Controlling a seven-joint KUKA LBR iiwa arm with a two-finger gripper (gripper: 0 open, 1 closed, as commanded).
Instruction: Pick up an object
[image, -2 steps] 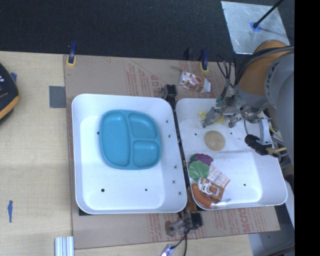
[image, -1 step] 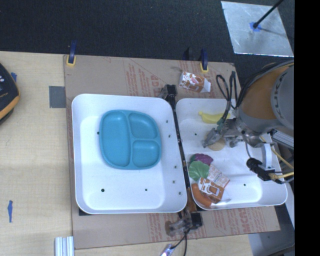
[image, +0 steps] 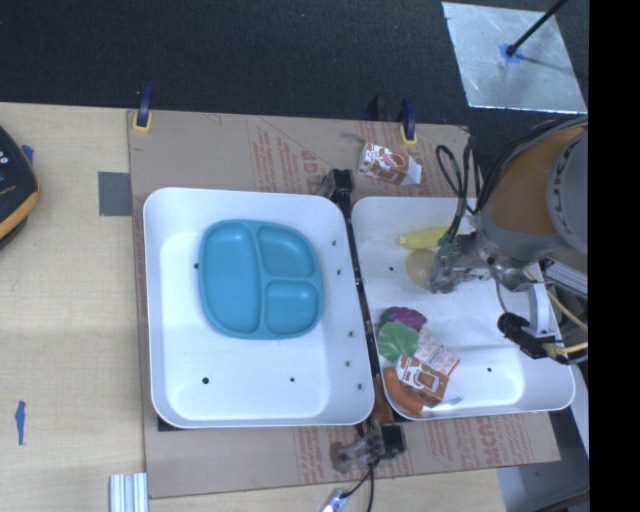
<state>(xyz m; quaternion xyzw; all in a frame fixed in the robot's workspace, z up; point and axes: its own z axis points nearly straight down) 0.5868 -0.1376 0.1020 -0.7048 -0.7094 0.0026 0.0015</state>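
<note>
white right bin (image: 520, 395): pale round object (image: 420, 266) beside gripper (image: 443, 283).

No text can be read with certainty. The brown cardboard sheet (image: 440, 440) under the two bins carries rows of red print along its edges, too small and blurred to make out. A small wrapper (image: 389, 164) on the cardboard above the right bin and a similar packet (image: 427, 371) inside that bin bear red-brown and white label graphics, illegible.
</note>
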